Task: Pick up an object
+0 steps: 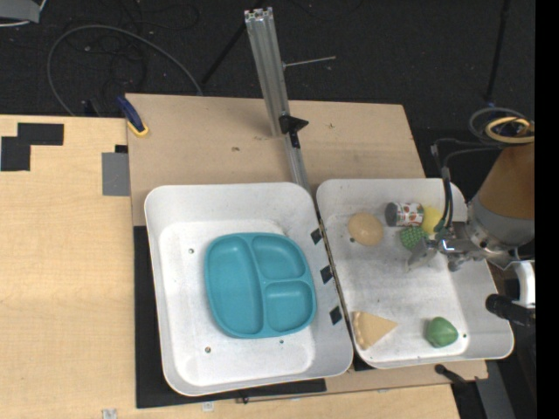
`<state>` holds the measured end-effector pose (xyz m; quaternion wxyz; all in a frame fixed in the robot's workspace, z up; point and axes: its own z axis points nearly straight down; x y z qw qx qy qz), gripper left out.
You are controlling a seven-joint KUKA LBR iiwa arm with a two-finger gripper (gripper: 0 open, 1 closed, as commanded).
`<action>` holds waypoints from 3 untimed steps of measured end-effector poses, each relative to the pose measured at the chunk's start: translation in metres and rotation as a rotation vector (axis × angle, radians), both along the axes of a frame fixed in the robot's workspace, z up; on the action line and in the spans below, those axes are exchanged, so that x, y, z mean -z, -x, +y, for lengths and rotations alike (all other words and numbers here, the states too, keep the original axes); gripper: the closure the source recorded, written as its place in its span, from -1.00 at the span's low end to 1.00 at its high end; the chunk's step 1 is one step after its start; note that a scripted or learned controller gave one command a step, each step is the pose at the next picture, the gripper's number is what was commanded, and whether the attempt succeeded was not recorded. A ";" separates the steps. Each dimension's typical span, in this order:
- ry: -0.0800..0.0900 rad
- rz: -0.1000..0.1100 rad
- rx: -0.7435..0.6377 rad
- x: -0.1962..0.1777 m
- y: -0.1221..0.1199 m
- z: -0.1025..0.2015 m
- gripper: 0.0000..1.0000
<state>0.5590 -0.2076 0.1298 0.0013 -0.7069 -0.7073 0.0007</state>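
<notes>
From the right, the arm (511, 195) reaches low into the right bin (384, 343). Its gripper (425, 244) sits on a green leafy toy (413, 236); I cannot tell its finger spread. A small can (403, 214) and a tan ball (366, 230) lie just beside it.

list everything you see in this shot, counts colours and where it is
bins: 2, white, side by side on the bench
divided tray: 1, teal, in the left bin
round piece: 1, tan, upper part of the right bin
small can: 1, silver with a red label, right of the round piece
wedge: 1, tan, lower left corner of the right bin
green lump: 1, green, lower right of the right bin
yellow-green item: 1, at the gripper
metal post: 1, grey, behind the bins
gripper: 1, grey, over the right bin
</notes>
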 end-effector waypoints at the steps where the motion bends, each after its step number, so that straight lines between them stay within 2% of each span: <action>1: 0.000 0.001 0.002 -0.010 0.001 -0.001 1.00; 2: 0.001 -0.005 -0.001 -0.071 -0.002 0.004 1.00; 3: 0.001 -0.002 -0.001 -0.090 -0.002 0.003 1.00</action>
